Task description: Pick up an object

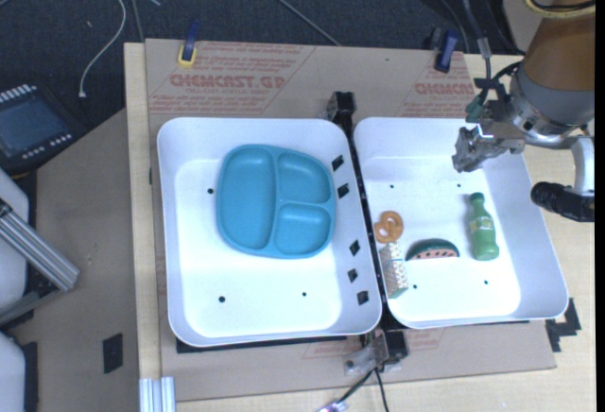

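Gripper (469, 158) above right bin (539, 301), green bottle (482, 227), blue plate (276, 200) in left bin (180, 240)

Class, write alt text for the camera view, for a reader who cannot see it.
A grey robot arm's gripper hovers over the right white bin, which holds a green bottle, watermelon slice, pretzel and wrapped bar. The left bin holds a blue divided plate.

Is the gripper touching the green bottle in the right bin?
Apart. The camera view shows the gripper above the bin's far part, with bare white floor between it and the green bottle lying nearer.
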